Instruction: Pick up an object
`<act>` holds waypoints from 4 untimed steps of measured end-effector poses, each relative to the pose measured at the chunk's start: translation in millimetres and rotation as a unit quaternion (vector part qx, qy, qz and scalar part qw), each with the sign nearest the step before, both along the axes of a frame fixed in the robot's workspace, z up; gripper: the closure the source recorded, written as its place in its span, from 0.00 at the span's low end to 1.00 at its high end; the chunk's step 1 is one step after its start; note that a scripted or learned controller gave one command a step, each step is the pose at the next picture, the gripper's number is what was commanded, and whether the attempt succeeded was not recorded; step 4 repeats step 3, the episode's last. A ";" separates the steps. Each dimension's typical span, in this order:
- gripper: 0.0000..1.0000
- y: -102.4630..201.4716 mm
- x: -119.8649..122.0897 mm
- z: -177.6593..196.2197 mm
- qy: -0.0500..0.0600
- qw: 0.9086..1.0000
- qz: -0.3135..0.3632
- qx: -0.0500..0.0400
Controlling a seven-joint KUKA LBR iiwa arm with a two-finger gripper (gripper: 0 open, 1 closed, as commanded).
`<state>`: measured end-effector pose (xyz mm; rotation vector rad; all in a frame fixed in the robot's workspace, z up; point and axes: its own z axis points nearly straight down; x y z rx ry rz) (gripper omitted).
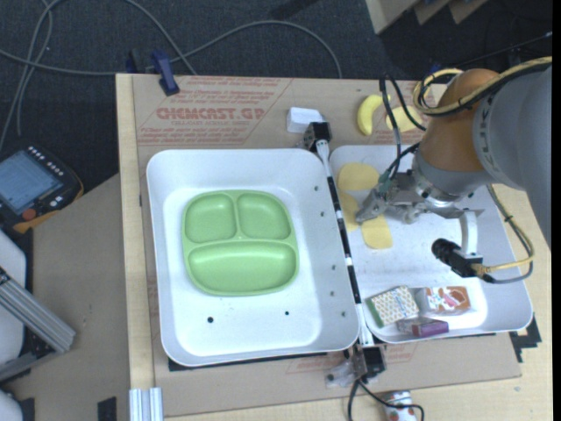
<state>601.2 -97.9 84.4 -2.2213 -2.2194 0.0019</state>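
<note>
You are at the reach-and-close step: the gripper [372,207] hangs low in the right bin [508,261], close to the divider, with its fingers [363,211] parted fairly wide and nothing between them. The likeliest target, by my reading, is the pale yellow piece [377,232] lying just below the fingertips; a second yellow piece [358,178] lies just above them, so the fingers sit between the two. Your next move calls for a short shift toward the lower piece, a descent to the bin floor, then a closing. Mind the bin wall at the divider on the left, which leaves little room on that side. The near end of the bin holds a checkered packet [392,305], a red-and-white packet [447,300] and a purple item [424,327], well apart from the fingers. The left bin [175,305] carries a green divided tray [239,241]; a banana [372,112] lies on the bench [219,103] beyond.
</note>
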 end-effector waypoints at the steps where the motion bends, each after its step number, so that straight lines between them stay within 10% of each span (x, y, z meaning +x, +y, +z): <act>1: 0.00 2.4 -7.9 0.1 0.000 1.000 0.000 0.001; 4: 0.00 -1.6 -22.8 0.1 0.000 1.000 0.000 0.000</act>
